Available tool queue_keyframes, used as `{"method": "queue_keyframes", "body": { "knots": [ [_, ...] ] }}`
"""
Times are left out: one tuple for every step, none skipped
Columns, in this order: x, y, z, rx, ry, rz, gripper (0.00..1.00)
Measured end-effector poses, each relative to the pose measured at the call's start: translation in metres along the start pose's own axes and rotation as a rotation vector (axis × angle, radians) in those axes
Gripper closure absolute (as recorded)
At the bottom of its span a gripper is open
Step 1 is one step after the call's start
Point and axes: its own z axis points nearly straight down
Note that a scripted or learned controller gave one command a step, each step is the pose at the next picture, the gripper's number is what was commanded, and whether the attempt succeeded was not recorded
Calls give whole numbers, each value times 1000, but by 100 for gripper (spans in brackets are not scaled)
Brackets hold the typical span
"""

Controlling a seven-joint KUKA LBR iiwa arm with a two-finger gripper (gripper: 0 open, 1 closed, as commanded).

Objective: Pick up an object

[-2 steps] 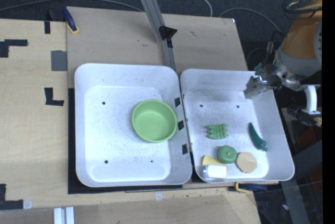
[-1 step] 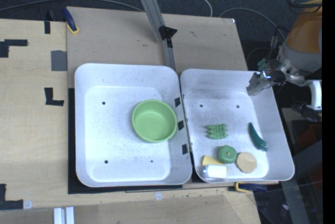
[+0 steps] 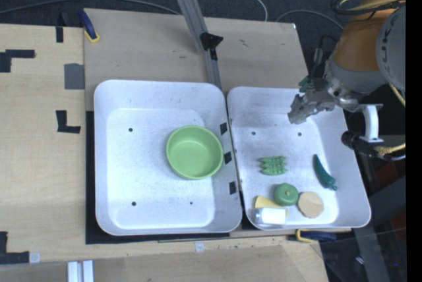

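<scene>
Your claw [image 3: 298, 112] hangs over the right bin's [image 3: 277, 97] upper part; whether it is clenched you cannot tell. Below it lie a ribbed green pod [image 3: 273, 165], long axis level across the view, and a dark green pepper [image 3: 323, 172] slanting down-right. A green bowl [image 3: 194, 152] sits in the left bin [image 3: 132, 103] on the wooden table [image 3: 145, 43].

The light wooden tabletop [image 3: 145, 50] carries two shallow white bins touching side by side: the left bin [image 3: 119, 142] and the right bin [image 3: 264, 116]. Black tape marks [image 3: 66, 121] sit left, and possibly a blue-yellow clamp [image 3: 88, 26] at the far-left corner.
</scene>
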Motion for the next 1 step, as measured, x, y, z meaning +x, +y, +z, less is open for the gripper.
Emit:
{"method": "queue_keyframes", "body": {
  "knots": [
    [54,-6,5,0,0,0,100]
  ]
}}
